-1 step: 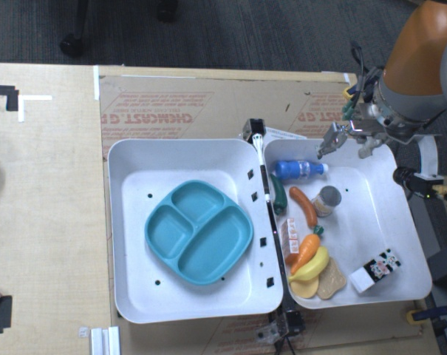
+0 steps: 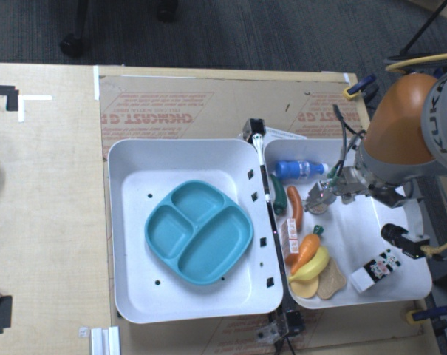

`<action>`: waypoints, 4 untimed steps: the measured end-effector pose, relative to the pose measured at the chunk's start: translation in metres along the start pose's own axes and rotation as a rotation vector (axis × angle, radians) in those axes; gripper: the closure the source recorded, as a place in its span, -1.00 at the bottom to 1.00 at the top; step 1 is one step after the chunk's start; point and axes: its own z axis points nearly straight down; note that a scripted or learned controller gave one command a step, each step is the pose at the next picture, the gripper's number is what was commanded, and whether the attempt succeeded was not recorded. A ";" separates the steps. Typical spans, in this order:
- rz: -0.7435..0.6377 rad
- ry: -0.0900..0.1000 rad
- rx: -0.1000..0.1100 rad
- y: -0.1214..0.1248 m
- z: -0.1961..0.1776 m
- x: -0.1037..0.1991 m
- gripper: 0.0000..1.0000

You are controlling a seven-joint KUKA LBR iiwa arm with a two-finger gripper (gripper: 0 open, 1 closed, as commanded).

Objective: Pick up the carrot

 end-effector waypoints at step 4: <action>0.207 0.003 0.000 -0.058 0.054 0.012 -1.00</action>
